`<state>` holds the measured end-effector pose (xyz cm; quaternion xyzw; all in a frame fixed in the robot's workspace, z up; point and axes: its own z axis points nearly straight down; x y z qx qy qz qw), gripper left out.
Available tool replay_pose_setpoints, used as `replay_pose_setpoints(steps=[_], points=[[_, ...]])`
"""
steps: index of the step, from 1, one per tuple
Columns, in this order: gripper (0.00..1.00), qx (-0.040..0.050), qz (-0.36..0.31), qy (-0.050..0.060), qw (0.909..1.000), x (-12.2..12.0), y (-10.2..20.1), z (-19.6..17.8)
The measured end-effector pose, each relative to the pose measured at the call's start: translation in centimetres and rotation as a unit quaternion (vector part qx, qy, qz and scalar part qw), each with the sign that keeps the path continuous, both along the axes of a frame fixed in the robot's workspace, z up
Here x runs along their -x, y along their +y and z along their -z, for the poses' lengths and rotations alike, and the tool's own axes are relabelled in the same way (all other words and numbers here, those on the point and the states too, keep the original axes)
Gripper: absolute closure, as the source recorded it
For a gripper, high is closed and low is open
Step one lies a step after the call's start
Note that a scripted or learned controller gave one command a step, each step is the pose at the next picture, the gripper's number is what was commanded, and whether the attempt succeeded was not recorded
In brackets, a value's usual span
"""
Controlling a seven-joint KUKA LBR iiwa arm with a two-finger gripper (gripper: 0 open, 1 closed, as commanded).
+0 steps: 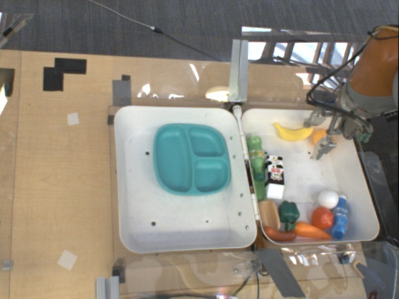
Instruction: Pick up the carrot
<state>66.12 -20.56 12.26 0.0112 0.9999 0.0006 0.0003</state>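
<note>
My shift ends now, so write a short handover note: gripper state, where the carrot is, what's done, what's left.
Gripper: at the far side of the right bin, beside the banana; something orange sits at its tip, too unclear to call a grasp.
Carrot: lying along the right bin's near edge, between the broccoli and the blue bottle, below the tomato.
Done: nothing; the carrot has not been lifted.
Left: move to the near edge, grasp the carrot, lift.

No text, label or number is legible anywhere.
</note>
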Motion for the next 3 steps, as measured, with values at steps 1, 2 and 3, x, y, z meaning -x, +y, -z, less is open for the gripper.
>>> replay_pose_setpoints(steps=[1,2,3], points=[[0.0,0.0004,0.045,0.005,0.999,-0.4,-0.1,3.6],[1.0,0.0029,0.043,-0.009,0.999,-1.1,0.0,2.0],[1.0,0.0026,-0.15,-0.009,0.9887,1.9,6.3,-8.6]])
